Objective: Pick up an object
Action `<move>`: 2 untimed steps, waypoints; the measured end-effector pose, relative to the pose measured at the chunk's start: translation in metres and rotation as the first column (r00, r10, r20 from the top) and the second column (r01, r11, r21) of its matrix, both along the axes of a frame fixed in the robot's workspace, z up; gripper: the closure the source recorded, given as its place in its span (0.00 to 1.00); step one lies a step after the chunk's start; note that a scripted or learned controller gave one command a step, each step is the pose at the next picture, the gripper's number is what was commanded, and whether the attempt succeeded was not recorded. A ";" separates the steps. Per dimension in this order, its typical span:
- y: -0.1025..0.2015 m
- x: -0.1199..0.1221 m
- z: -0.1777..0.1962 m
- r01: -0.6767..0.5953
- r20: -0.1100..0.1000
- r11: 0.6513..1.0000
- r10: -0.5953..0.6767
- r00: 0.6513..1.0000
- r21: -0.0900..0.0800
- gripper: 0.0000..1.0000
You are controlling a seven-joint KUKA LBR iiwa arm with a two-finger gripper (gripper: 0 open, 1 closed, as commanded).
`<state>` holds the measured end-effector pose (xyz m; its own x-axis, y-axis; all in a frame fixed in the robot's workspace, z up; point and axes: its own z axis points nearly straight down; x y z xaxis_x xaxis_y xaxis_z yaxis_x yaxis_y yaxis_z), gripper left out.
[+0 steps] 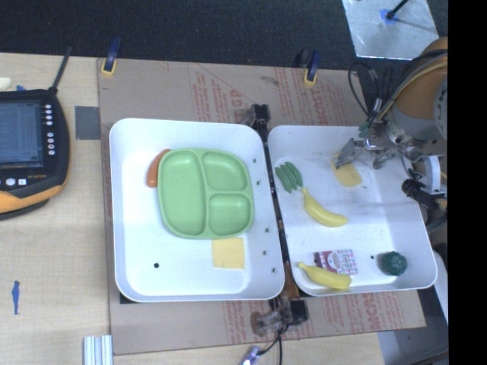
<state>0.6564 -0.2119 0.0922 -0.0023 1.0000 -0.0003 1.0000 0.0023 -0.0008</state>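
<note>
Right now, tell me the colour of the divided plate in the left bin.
Light green; the divided plate shows clearly in the camera view.

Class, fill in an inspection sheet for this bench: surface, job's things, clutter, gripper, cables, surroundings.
Surface: cardboard-covered bench bearing left white bin and right white bin.
Job's things: right bin holds two yellow bananas, green bean pods, pale yellow piece, dark green round object, red-and-white packet.
Clutter: left bin holds green divided plate, yellow flat square, orange item partly under plate.
Gripper: two-finger gripper above pale yellow piece; finger state unclear.
Cables: black cables by arm.
Surroundings: orange-edged control pendant; blue clamps.
</note>
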 end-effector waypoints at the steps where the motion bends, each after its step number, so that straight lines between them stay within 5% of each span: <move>1: 0.028 0.000 0.000 -0.003 -0.004 1.000 0.003 1.000 0.001 0.00; 2: 0.027 0.000 0.010 -0.004 -0.005 1.000 0.004 1.000 0.000 1.00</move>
